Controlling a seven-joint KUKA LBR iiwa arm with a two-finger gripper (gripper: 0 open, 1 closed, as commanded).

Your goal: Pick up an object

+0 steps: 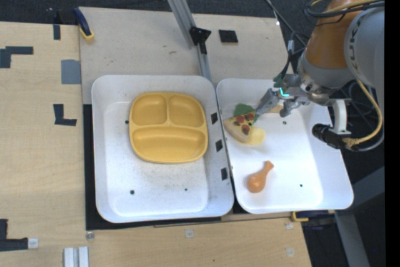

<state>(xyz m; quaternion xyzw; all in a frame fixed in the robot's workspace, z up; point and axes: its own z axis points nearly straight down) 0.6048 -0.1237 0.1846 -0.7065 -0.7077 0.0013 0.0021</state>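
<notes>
In the right bin (pixel 312 159) lie a toy pizza slice (pixel 245 126) with red and green toppings near the left wall and an orange toy drumstick (pixel 259 177) toward the front. My gripper (pixel 275 107) hovers over the bin's back part, just right of the pizza slice and apart from it. It is open, and nothing sits between its fingers.
A yellow divided plate (pixel 169 127) rests in the left bin (pixel 112 159). A slanted metal bar (pixel 181 3) crosses the bench behind the bins. Cables hang off the arm at the right edge of the right bin.
</notes>
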